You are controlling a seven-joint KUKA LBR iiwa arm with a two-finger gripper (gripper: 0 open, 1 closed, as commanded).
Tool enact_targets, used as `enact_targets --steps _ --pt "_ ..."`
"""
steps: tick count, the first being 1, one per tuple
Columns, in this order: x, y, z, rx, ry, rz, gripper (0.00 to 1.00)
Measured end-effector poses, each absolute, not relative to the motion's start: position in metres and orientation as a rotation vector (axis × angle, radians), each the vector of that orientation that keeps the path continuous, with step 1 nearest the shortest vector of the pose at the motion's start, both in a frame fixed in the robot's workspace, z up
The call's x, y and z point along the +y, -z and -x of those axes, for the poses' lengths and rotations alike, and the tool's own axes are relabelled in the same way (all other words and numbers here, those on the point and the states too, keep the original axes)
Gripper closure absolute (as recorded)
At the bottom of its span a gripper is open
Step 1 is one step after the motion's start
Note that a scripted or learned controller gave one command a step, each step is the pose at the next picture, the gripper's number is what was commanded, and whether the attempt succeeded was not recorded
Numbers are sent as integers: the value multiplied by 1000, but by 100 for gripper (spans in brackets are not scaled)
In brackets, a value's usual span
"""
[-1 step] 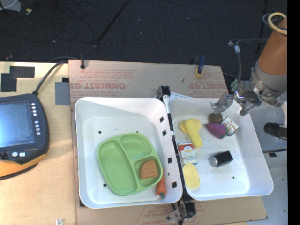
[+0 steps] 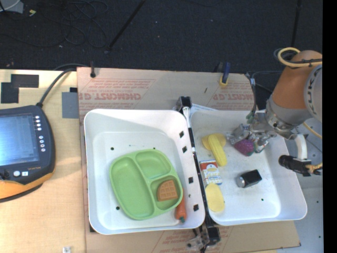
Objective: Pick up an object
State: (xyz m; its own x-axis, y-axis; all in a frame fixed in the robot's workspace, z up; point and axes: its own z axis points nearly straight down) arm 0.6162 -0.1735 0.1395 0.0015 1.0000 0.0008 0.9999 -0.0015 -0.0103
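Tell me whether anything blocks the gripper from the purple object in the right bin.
Nothing visible does. The gripper sits right at the purple object near the right bin's far side. The corn cob lies to its left and the black object nearer the camera, both apart from it.

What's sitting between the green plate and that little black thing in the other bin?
In the camera view, between the green plate and the black object run the two bins' meeting walls, then a small red-and-white packet.
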Motion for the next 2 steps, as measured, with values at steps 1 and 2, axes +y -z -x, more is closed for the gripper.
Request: enact_targets --steps 1,2 --pt "-186 -115 -616 -2230 14 2218 0" --pt "-188 -86 -608 -2220 -4 2217 0"
